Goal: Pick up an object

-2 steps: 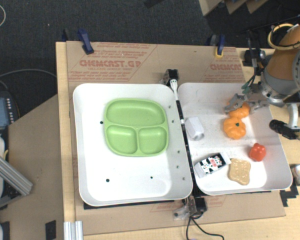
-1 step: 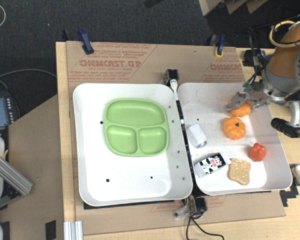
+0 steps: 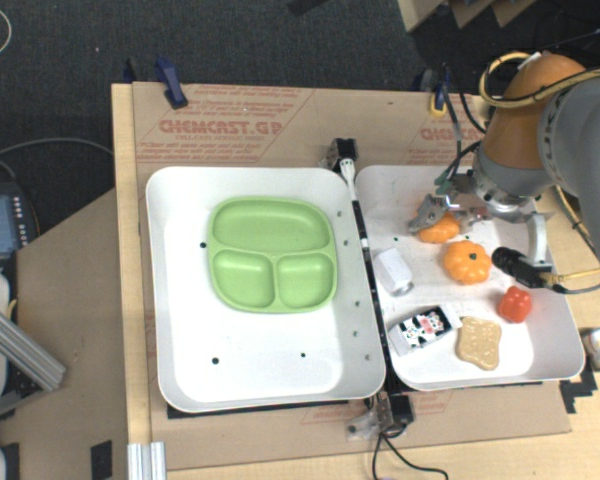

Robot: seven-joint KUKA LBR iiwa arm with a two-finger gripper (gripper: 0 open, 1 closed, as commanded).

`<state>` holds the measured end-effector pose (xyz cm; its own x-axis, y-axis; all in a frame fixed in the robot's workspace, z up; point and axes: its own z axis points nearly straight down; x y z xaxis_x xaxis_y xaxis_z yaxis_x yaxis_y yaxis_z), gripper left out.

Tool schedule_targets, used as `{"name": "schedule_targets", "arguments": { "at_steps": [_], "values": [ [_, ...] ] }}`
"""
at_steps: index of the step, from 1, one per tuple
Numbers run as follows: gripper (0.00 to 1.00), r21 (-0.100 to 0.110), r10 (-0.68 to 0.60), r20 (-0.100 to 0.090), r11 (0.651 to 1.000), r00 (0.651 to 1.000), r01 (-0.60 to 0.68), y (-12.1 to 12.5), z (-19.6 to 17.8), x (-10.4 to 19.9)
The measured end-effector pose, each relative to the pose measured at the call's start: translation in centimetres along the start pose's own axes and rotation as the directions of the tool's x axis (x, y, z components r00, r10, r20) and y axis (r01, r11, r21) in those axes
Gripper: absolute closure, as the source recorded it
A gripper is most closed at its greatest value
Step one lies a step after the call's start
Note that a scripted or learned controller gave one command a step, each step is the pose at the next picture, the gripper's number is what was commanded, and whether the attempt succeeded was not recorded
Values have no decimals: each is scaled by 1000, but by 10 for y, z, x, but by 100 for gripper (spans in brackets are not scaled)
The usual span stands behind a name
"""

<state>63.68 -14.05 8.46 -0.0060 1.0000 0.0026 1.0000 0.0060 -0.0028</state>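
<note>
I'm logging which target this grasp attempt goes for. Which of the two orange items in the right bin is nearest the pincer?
The small flat orange piece, directly under the pincer at the bin's back. The round orange pumpkin sits farther forward.

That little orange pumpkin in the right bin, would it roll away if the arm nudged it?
Probably a bit. The small round orange pumpkin looks ball-shaped with ribbed sides, so a nudge could roll it, though it sits upright now. It looks like a smooth, stiff toy, so fingers might slip on its curve. It seems light for its size.
</note>
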Motion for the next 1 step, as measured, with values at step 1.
{"name": "schedule_targets", "arguments": {
  "at_steps": [1],
  "values": [
    [100,-17,-6,0,1000,1000,6,34,-108,103]
  ]
}}
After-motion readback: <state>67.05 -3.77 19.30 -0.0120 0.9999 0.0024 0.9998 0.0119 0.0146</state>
